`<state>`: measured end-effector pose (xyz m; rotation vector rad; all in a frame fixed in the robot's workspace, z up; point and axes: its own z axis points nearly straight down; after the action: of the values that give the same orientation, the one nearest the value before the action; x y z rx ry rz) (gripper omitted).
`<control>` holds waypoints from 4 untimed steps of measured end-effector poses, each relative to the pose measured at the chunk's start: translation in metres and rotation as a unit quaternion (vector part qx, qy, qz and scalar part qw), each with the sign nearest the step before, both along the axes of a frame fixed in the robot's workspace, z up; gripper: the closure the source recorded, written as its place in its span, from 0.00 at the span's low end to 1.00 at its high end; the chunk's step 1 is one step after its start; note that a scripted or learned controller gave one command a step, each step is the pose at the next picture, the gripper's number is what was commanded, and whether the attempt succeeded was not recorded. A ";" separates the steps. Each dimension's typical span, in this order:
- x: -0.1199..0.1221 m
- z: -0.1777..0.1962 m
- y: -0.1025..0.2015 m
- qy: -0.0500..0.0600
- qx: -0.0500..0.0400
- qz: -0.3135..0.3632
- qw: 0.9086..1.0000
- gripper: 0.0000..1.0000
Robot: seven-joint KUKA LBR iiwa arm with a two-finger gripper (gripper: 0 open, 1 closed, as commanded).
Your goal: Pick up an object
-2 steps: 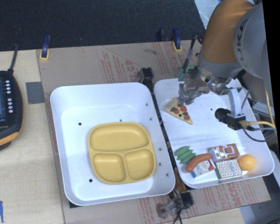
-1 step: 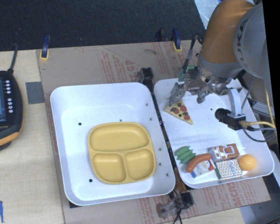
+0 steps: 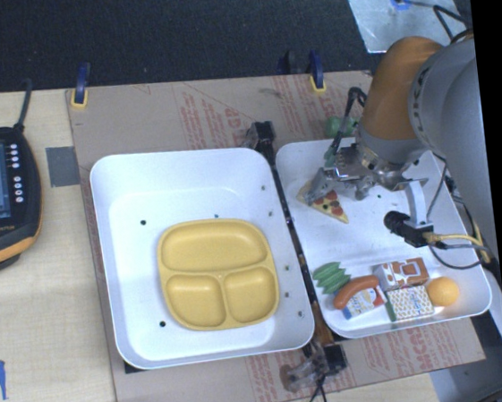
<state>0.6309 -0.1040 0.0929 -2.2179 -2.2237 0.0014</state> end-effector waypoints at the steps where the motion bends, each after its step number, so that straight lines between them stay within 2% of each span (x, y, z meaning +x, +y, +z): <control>1: 0.001 0.012 0.000 0.000 0.001 0.001 1.000 1.00; 2: 0.010 0.020 -0.005 0.000 0.000 0.001 1.000 1.00; 3: 0.010 0.020 -0.005 0.000 0.000 0.001 1.000 0.00; 4: 0.026 0.002 0.011 0.000 0.000 0.000 1.000 0.00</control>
<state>0.6565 -0.0926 0.0946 -2.2173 -2.2248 0.0008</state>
